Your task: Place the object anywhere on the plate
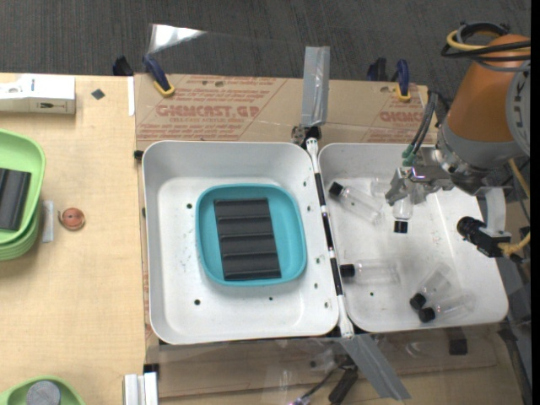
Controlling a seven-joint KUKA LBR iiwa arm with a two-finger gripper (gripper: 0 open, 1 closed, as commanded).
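One vial [402, 218] between end effector [403, 199] fingers.

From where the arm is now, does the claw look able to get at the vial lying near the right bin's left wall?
Probably yes. The claw hangs over the right bin, and that vial lies apart from the others with nothing above it.

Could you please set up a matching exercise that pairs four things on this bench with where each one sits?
Things:
1. teal plate
2. gripper
3. green dish
4. orange disc

Places:
A. over the right bin
B. at the view's left edge
C. in the left bin
D. on the wooden bench top, just right of the green dish

Pairs: 1-C, 2-A, 3-B, 4-D
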